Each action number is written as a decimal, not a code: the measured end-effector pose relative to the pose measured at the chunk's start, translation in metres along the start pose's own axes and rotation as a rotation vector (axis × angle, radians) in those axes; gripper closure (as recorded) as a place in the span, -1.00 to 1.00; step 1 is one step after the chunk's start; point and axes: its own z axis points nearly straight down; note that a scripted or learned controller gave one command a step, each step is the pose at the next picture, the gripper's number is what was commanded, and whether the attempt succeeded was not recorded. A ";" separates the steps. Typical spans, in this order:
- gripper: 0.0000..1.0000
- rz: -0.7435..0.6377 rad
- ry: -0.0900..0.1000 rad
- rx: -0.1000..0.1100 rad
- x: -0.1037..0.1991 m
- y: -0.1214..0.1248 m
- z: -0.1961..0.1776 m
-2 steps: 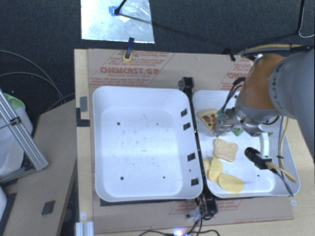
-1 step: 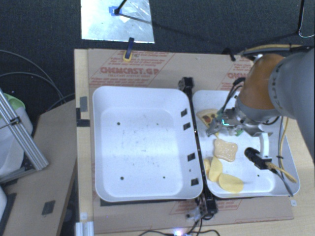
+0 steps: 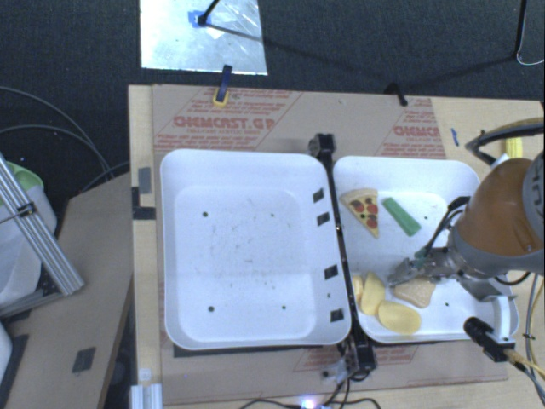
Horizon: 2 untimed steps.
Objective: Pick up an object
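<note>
In the right bin point(image 3: 443, 177) lie a pizza slice point(image 3: 363, 207), a green stick point(image 3: 400, 215), two yellow potato-like pieces point(image 3: 371, 293) point(image 3: 398, 317) and a tan bread-like piece point(image 3: 416, 292). My gripper point(image 3: 412, 271) reaches in from the right, low over the bin's front part. Its tip sits right above the tan piece, next to the yellow pieces. The orange band of the arm point(image 3: 504, 216) is behind it.
The left bin point(image 3: 183, 186) stands beside the right one, with a black divider point(image 3: 336, 228) running between them. Cardboard point(image 3: 255, 118) lies under both bins. A cable point(image 3: 511, 135) curls at the right rim.
</note>
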 end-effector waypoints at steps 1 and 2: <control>-1.00 -0.018 0.007 -0.001 0.111 0.057 -0.102; -1.00 -0.010 0.005 -0.005 0.108 0.051 -0.229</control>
